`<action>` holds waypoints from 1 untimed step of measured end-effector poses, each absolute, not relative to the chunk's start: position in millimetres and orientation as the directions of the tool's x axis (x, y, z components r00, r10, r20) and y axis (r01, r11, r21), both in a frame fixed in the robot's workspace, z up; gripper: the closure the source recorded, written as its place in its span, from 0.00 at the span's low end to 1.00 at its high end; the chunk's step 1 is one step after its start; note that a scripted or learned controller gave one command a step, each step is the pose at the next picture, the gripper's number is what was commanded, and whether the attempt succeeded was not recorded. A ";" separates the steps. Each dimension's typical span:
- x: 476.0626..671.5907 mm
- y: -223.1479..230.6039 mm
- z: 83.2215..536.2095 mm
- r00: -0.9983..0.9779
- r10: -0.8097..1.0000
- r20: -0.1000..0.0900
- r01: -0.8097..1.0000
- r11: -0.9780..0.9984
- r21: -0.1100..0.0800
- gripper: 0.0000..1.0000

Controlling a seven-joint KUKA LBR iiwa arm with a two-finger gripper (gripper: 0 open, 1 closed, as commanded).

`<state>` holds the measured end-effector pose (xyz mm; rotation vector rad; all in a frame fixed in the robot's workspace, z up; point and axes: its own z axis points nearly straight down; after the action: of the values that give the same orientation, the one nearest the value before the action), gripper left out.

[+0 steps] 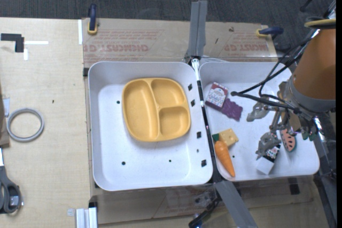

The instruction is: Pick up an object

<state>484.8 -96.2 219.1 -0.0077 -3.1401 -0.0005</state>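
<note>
The right bin [251,75] holds several small items. A purple piece with a pink-and-white label [223,101] lies near its left wall. A tan cracker-like block [228,138] and an orange carrot [224,158] lie at the front left. A white bottle with a dark label [267,162] rests near the front edge, with a watermelon slice [290,141] to its right. My gripper [267,143] hangs low over the bin's right half, just above the white bottle. Cables and the wrist cover part of it, and I see nothing held.
The left bin [104,157] holds a yellow divided plate [156,109]. A grey ring [24,124] and scissors [9,196] lie on the bench at far left. The arm's orange band [318,64] stands over the right bin's right edge.
</note>
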 end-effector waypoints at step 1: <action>514.4 -86.8 249.4 -0.997 -0.073 0.000 -0.073 0.997 0.000 0.00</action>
<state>514.4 -86.8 249.4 0.1147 -3.1397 0.0000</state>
